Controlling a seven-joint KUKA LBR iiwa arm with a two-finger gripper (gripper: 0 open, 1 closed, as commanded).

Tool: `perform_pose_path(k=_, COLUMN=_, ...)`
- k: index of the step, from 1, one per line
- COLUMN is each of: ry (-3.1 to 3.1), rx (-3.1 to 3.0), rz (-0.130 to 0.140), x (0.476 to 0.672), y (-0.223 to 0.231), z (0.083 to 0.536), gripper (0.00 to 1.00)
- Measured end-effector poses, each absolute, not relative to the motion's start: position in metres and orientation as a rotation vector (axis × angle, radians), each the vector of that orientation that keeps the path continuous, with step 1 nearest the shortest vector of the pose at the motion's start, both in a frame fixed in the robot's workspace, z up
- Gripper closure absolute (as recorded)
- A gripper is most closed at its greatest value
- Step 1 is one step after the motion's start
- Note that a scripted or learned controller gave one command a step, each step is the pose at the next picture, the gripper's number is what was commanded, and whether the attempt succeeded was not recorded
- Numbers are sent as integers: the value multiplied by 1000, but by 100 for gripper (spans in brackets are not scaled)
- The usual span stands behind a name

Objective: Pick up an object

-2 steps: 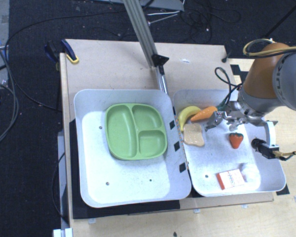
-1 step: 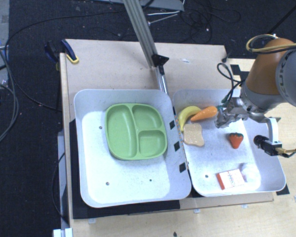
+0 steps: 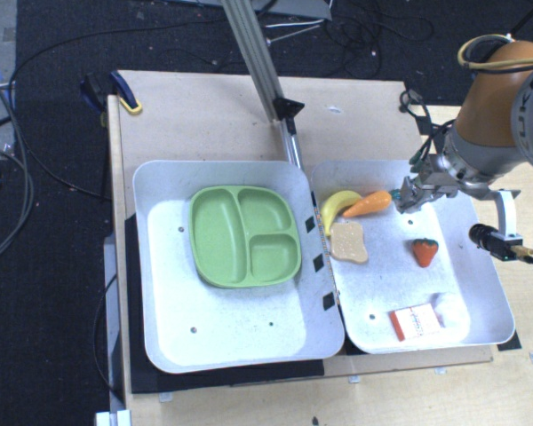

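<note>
2 white bins sit side by side on the bench. Nearest the cam, in the right bin point(image 3: 480, 313), a red & white box point(image 3: 417, 321) lies flat by the front edge. A bit farther back a strawberry point(image 3: 425, 252) sits alone, w/ bare white floor around it. Left of it a slice of toast point(image 3: 348, 242) lies flat. Just behind the toast is a yellow banana point(image 3: 337, 207), & a carrot point(image 3: 368, 205) touches the banana's far end. The gripper point(image 3: 409, 196) hangs over the back of this bin, right next to the carrot's tip. Can't tell if it's apart or together, or if it's touching the carrot. In the left bin point(image 3: 169, 327) a green plate point(image 3: 245, 236) w/ 3 sections sits about in the middle.
</note>
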State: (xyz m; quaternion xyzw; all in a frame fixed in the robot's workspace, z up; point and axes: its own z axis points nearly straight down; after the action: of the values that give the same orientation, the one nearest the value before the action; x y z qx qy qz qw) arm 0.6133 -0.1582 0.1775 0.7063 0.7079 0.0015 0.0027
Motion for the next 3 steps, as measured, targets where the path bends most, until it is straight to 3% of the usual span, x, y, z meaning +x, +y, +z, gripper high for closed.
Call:
perform_pose_path(k=1, ry=2220, rx=2215, rz=5, x=612, y=-156, z=221, gripper=100)
perform_pose_path(k=2, ry=2220, rx=2213, rz=6, x=624, y=-154, z=274, gripper=100)
perform_pose_path(k=3, ry=2229, rx=2215, rz=1, x=606, y=-107, z=275, gripper=100)
